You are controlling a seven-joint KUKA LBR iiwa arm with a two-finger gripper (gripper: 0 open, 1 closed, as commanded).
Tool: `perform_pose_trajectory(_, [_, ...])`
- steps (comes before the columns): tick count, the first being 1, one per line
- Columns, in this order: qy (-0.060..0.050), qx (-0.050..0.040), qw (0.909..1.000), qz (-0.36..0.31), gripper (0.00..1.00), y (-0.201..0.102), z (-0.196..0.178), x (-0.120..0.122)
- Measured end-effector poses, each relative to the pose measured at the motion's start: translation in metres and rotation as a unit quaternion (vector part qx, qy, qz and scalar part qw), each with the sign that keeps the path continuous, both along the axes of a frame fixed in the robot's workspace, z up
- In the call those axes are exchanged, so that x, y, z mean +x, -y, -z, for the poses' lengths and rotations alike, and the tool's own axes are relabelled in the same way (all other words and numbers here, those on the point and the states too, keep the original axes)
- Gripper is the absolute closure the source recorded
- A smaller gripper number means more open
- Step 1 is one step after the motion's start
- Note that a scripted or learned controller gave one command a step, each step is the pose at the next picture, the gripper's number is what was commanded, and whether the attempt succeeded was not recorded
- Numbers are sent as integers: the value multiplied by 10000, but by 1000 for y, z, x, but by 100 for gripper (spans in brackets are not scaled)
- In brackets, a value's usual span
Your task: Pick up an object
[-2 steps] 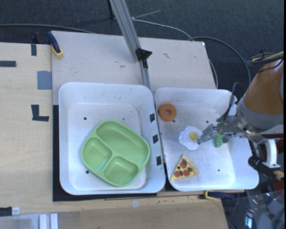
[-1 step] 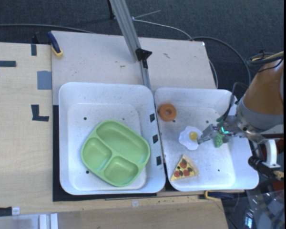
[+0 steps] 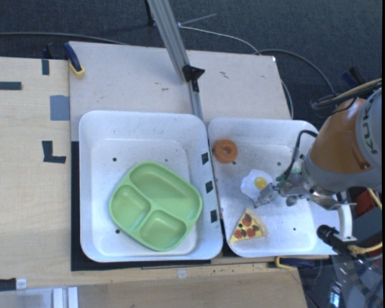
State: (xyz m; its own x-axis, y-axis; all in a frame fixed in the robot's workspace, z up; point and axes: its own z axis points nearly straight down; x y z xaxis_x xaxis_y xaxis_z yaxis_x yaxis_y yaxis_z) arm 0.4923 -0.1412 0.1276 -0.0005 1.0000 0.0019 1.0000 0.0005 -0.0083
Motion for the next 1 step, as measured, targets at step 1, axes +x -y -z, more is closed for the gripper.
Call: perform_pose_trajectory(1, [65,-14,10000,4,0,0,38,2])
